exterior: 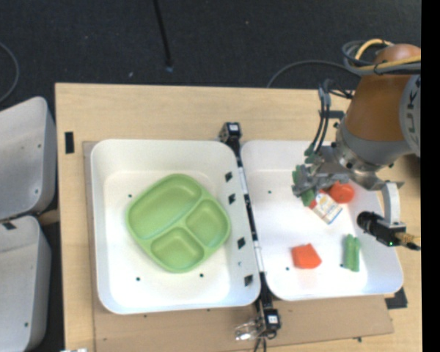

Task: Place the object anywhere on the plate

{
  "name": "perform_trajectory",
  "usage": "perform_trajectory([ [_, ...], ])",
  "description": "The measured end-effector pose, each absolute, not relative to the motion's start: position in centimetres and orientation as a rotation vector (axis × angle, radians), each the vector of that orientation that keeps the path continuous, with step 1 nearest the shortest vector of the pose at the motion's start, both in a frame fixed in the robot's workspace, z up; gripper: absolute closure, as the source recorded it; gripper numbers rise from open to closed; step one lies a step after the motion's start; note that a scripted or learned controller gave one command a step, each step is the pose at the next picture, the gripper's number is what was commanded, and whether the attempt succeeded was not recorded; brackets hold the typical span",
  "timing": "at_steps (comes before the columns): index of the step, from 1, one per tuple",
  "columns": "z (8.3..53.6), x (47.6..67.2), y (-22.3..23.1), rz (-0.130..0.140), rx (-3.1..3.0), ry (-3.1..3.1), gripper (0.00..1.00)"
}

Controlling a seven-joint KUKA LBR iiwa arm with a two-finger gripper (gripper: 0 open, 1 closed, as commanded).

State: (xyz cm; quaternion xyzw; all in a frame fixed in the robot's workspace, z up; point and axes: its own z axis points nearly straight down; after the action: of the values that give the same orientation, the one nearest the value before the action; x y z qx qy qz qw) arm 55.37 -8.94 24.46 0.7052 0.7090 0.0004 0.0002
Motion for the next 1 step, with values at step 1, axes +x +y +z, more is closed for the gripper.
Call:
perform_trajectory([
  [1, 25.46, 55.43, -3.56, 0.004, 2.212, 2.229, 1.0],
])
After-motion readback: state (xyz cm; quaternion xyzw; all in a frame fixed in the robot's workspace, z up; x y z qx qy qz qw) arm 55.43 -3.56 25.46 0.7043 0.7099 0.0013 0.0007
